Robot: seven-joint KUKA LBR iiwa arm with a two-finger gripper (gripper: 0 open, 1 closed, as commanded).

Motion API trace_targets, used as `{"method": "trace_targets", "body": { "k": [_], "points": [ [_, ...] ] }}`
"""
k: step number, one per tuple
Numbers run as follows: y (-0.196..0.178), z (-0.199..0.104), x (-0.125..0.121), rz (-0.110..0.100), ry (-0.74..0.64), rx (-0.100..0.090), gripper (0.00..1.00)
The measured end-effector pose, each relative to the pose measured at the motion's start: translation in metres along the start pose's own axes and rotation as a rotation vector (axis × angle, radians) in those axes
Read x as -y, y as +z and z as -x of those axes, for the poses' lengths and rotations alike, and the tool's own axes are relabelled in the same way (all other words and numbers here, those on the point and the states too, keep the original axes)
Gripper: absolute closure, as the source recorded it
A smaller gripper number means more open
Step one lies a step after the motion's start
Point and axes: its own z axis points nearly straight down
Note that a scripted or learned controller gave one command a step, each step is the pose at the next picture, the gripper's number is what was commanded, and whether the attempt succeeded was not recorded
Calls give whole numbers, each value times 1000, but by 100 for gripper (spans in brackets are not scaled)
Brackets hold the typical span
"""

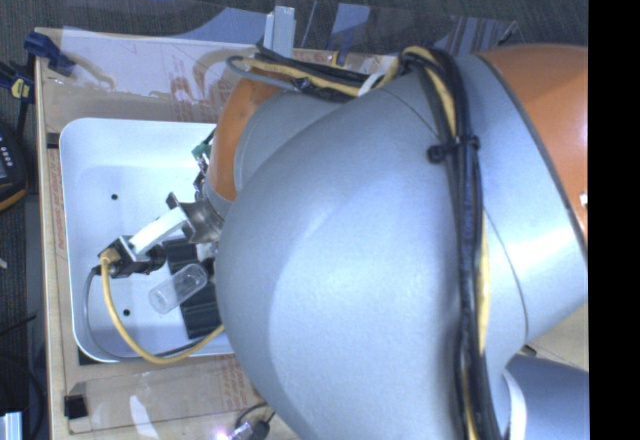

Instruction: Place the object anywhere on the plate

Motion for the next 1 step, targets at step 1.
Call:
{"method": "trace_targets", "body": {
  "k": [1],
  "points": [
    [-3, 3, -95, -4, -83, 4, 100]
  ]
}}
